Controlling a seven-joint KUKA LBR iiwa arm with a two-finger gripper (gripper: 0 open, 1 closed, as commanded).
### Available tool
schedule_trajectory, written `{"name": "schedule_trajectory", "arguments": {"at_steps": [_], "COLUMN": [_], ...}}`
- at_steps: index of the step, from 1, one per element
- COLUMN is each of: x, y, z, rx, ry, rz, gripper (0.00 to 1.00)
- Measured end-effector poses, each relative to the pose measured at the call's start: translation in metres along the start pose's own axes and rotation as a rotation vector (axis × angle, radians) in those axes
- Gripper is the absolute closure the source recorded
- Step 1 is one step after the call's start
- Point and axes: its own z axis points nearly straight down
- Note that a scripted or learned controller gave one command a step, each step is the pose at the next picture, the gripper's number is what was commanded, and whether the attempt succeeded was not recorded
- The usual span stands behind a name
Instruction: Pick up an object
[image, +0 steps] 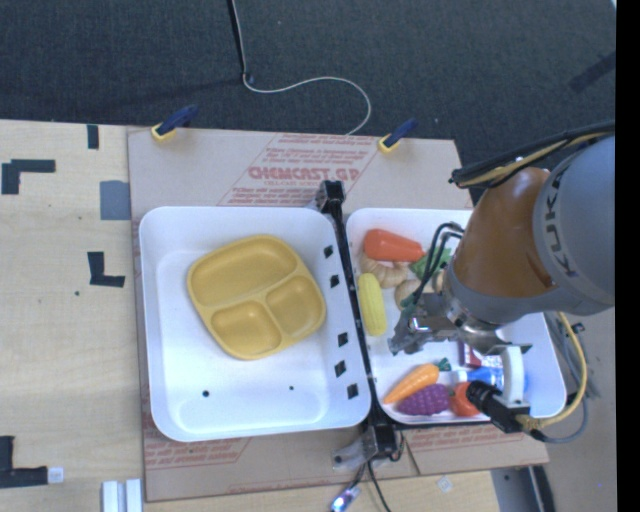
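The arm came in from the right and hung over the right bin (545, 345), its orange-banded wrist covering much of that bin's middle. The gripper (412, 335) pointed down and toward the divider between the bins; from where I stood it was too dark and foreshortened to judge, so I could not tell whether it was parted or closed, and nothing showed caught in it. The nearest pieces were the yellow corn (371, 303), just to its left with its long axis running along the divider, and the toy carrot (412, 382), just below it and lying slantwise. A purple grape bunch (426, 401) sat against the carrot. An orange pepper (391, 244) lay farther up. The left bin (165, 300) held a yellow divided plate (256, 295).
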Motion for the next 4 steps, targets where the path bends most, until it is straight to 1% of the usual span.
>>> {"name": "schedule_trajectory", "arguments": {"at_steps": [1, 2, 3, 4], "x": [0.099, 0.154, 0.106, 0.032], "y": [0.002, 0.000, -0.001, 0.001], "z": [-0.134, -0.170, -0.050, -0.101], "rx": [-0.024, -0.015, 0.002, -0.015], "ry": [0.006, 0.004, -0.002, 0.000], "rz": [-0.020, -0.015, -0.001, 0.001], "gripper": [1.00, 1.00, 1.00, 1.00]}}
